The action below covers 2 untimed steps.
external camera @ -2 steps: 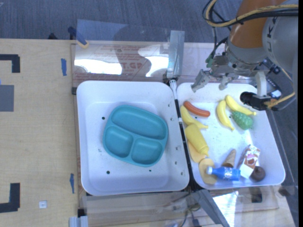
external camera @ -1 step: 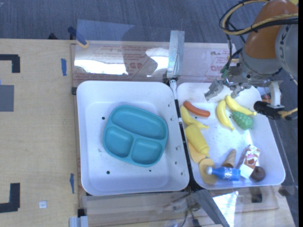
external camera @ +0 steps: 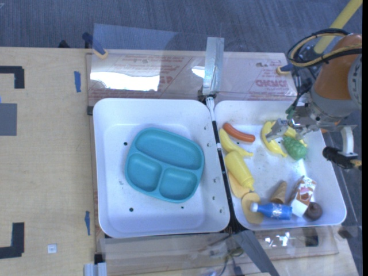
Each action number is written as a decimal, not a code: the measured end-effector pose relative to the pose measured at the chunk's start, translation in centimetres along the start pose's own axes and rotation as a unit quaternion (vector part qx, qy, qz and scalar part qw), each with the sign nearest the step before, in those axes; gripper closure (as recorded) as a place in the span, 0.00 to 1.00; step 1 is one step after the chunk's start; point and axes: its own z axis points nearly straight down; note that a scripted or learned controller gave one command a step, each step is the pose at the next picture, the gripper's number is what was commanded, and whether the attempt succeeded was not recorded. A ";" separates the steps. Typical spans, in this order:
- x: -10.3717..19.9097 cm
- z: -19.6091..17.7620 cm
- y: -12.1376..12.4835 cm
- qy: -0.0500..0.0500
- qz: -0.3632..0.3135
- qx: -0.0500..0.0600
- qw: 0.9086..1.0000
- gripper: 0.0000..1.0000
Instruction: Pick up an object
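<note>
a pale wooden bench (external camera: 40, 171) carries two shallow white bins side by side, with a clear plastic sheet (external camera: 144, 68) standing behind them and blue carpet beyond. the left bin (external camera: 109, 211) holds a teal divided plate (external camera: 165, 164) near its middle. the right bin (external camera: 336, 203) holds the clutter: an orange-red sausage (external camera: 238, 133) at about eleven o'clock, a yellow bottle-like piece (external camera: 237, 167) along the nine o'clock wall, and a blue tube (external camera: 273, 211), a brown cone (external camera: 278, 191), a small carton (external camera: 305, 192) and a dark round thing (external camera: 314, 210) grouped at five to six o'clock.

the arm (external camera: 336, 82) reaches in from three o'clock of the view, and its gripper (external camera: 287, 126) sits low at about one o'clock of the right bin, right over a yellow banana-like toy (external camera: 272, 144) with a green leafy toy (external camera: 296, 149) touching it on the three o'clock side. whether the tool is spread or pinched together i cannot tell; the metal parts blur into the toys beneath.

i judge the step in hand to be the reach-and-grasp at that yellow and green pair, with nothing visibly lifted yet. the likely target lies in the bin directly under the tool. the next move would call for closing on one item alone, then a straight lift; the two toys touch, so a grip could catch both or slip off the curved yellow surface.
</note>
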 end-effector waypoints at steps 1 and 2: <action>0.4 -0.5 0.4 0.000 -0.003 -0.005 1.000 0.00; 2.3 2.7 -1.3 -0.001 0.006 -0.007 1.000 0.00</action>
